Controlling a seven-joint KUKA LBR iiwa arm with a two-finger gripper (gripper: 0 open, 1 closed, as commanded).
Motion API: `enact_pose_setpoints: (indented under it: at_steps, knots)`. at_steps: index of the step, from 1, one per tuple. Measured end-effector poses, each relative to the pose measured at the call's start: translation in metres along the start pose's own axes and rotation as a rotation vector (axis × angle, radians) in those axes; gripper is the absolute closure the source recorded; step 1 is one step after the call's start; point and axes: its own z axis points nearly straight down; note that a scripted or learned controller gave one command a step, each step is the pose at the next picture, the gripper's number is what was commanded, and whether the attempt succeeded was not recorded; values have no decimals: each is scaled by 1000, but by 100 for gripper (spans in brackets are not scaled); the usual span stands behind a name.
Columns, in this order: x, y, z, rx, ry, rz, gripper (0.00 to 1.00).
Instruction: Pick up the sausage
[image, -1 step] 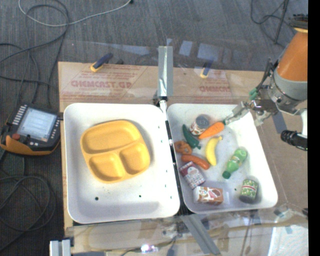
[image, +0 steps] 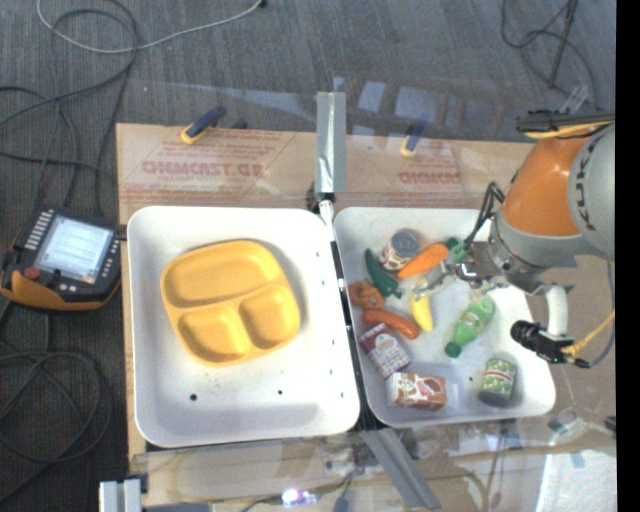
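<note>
The sausage is a short red-orange link. It lies flat in the left half of the right bin, just below a brown toy piece and left of a yellow banana. My gripper hangs over the upper middle of that bin, beside the tip of a carrot. It is up and to the right of the sausage, well apart from it. The orange-banded wrist covers the bin's right upper corner.
Around the sausage lie a dark green vegetable, a small tin, a red packet, a carton, a green bottle and a green can. The left bin holds a yellow divided tray.
</note>
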Motion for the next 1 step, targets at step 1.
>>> enact_pose_setpoints:
  at_steps: [1]
  knots:
    - [56, -62, 56, -24, -3, 233, 0]
